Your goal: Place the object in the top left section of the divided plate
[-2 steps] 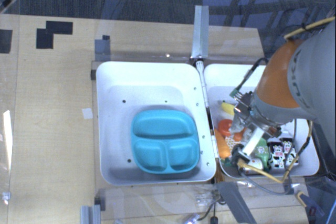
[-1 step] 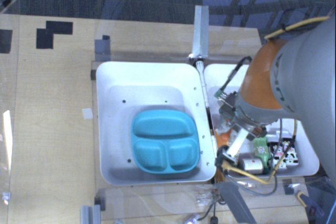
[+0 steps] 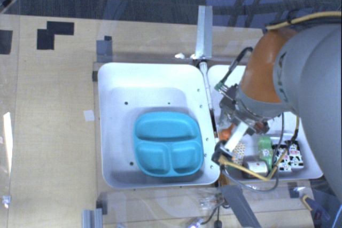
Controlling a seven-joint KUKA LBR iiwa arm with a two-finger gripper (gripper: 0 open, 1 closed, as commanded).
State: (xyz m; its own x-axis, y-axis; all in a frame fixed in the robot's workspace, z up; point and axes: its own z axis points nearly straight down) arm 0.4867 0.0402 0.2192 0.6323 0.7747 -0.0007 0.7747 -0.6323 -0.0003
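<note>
A blue divided plate (image 3: 168, 142) lies in the left white bin (image 3: 115, 115), with one wide section at the back and two smaller ones at the front. My gripper (image 3: 231, 124) hangs low over the left side of the right bin (image 3: 312, 171), just past the wall between the bins. A small orange object (image 3: 226, 133) shows right beside the gripper's tip; I cannot make out whether it is gripped. The arm's grey body and orange band hide much of that bin.
In the right bin lie a green object (image 3: 264, 146), a black-and-white patterned item (image 3: 292, 157), a tan piece (image 3: 256, 166) and a speckled piece (image 3: 239, 151). A metal post (image 3: 204, 29) stands behind the bins.
</note>
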